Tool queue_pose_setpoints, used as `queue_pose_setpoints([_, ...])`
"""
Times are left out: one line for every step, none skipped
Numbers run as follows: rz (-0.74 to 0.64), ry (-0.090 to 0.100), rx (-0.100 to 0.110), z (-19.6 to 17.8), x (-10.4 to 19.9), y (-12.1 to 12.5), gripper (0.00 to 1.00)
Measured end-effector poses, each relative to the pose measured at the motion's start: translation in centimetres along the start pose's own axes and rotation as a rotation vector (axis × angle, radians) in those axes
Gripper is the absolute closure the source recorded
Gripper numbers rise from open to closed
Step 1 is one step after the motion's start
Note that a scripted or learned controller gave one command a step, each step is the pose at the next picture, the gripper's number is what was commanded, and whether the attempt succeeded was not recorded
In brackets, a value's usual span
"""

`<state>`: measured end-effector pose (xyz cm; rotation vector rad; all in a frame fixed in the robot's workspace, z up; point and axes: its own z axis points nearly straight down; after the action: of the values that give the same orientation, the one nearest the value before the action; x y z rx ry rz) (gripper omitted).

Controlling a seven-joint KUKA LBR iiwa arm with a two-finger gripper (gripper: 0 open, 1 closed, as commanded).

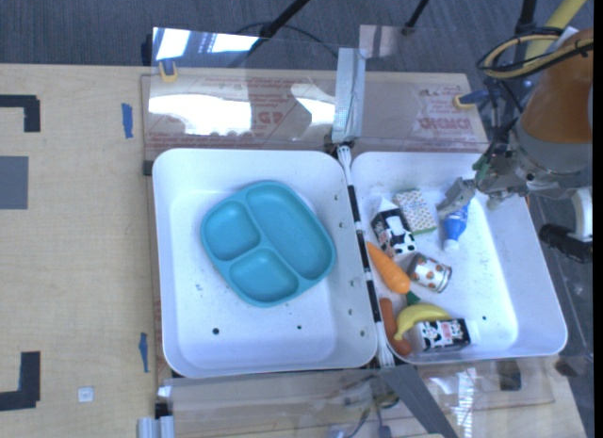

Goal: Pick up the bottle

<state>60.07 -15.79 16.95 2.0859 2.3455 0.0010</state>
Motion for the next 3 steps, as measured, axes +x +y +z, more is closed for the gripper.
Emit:
queue_pose_setpoints([-0.084,0.003,-0.001,7.5,-5.2,1.1,0.0])
queue_pose_setpoints([-0.083,0.001,-0.003,6.5,-5.2,1.2,1.0])
queue_pose_setpoints([0.253,-0.001,0.001,-4.2,-5.2,0.1,1.0])
